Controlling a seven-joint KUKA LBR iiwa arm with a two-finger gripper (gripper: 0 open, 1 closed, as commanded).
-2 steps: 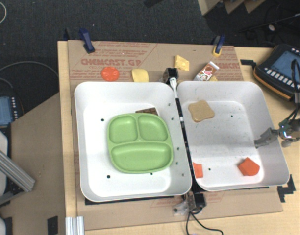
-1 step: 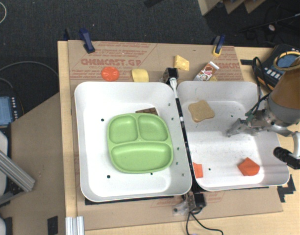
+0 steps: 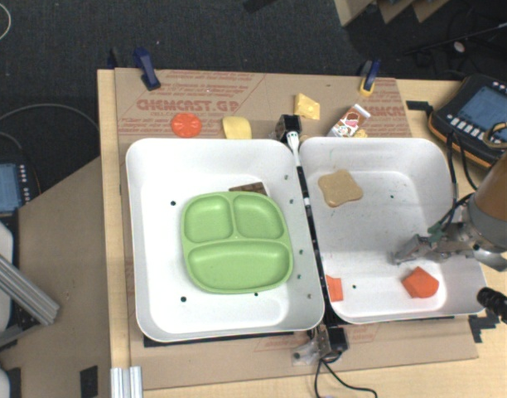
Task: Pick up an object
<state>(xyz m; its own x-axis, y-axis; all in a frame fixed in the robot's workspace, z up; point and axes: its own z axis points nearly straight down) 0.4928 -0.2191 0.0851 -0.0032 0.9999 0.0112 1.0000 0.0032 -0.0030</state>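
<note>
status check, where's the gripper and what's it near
Gripper low in the right bin, nothing seen between its fingers. Orange block just below it, on the bin floor. Tan bread slice farther back, out of the way.

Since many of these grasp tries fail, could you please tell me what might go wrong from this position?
1. The gripper sits up and left of the orange block, not over it, so closing now would likely catch nothing.
2. That block lies near the front wall of the right white bin; a push could wedge it there.
3. The tan bread-shaped piece lies far off, so the block is the only near target.
</note>
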